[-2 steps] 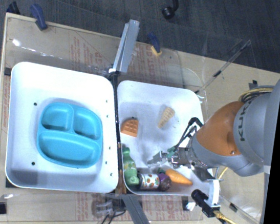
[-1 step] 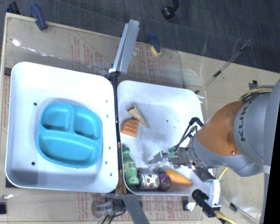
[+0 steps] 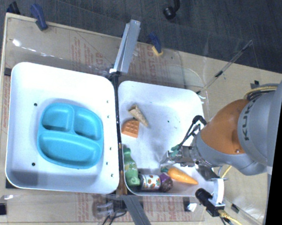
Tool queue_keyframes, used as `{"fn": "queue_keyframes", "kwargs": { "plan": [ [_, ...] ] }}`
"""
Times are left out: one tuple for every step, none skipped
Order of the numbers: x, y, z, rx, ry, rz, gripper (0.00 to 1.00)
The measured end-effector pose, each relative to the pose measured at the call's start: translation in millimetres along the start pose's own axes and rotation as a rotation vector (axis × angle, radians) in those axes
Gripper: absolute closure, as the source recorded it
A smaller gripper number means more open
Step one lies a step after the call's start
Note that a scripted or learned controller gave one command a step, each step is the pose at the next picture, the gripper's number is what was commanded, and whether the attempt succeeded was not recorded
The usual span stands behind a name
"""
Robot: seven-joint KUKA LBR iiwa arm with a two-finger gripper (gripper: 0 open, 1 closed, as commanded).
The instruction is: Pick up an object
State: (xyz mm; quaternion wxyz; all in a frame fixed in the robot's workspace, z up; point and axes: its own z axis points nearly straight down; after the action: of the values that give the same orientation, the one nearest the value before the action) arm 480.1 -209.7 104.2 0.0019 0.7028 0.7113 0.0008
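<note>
The arm [image 3: 241, 136] is reaching into the right bin [image 3: 159, 94] from the right, its gripper [image 3: 175, 155] hanging low just above the carrot [image 3: 182, 176]; whether it is open or closed, I cannot tell. The carrot is lying near the bin's front edge, beside a can [image 3: 151, 182] and green toy [image 3: 129, 167]. A cone [image 3: 139, 115] and orange wedge [image 3: 131, 129] are sitting further back. A blue tray [image 3: 70, 135] is resting in the left bin [image 3: 25, 83]

We see a divided tray [image 3: 70, 135] in the left bin [image 3: 26, 80]; in the right bin [image 3: 169, 99], a carrot [image 3: 183, 176] lies right of a can [image 3: 150, 182], a waffle [image 3: 131, 129] behind.
</note>
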Motion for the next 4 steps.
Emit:
{"fn": "queue_keyframes", "kwargs": {
  "plan": [
    [0.0, 0.0, 0.0, 0.000, 0.000, -0.001, 0.00],
    [0.8, -2.1, 11.3, 0.005, 0.003, 0.003, 0.00],
    [-0.1, -2.3, 11.3, 0.003, 0.002, 0.005, 0.00],
    [-0.2, -2.3, 11.3, 0.003, 0.002, 0.005, 0.00]
  ]
}}
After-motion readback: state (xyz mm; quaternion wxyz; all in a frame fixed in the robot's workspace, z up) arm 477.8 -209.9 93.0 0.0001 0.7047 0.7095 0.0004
